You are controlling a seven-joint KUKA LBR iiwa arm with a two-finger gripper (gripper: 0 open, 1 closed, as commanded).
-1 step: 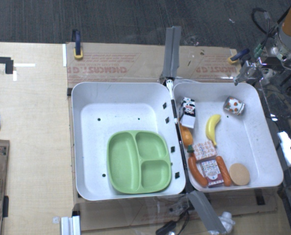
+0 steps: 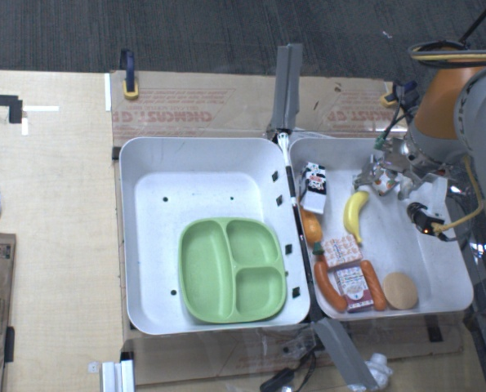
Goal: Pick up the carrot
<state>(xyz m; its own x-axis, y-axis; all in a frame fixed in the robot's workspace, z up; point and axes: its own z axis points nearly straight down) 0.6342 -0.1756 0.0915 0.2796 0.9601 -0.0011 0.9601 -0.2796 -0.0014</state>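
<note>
Carrot [image 2: 327,287] lies in the right bin [image 2: 439,260], long axis slanting toward the front edge; its neighbouring packet's [image 2: 350,282] label is unreadable. Tool [image 2: 381,178]: grip can't tell.

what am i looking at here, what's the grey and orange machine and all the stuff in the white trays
It is one photo, taken from a camera fixed above a bench, looking down at a slant. The grey and orange machine on the right is a robot arm; its gripper hangs over the right bin. That bin holds toy food: a banana, a carrot, a round cookie and small packets. The left bin holds a green divided plate. The gripper is not seen holding anything.
</note>
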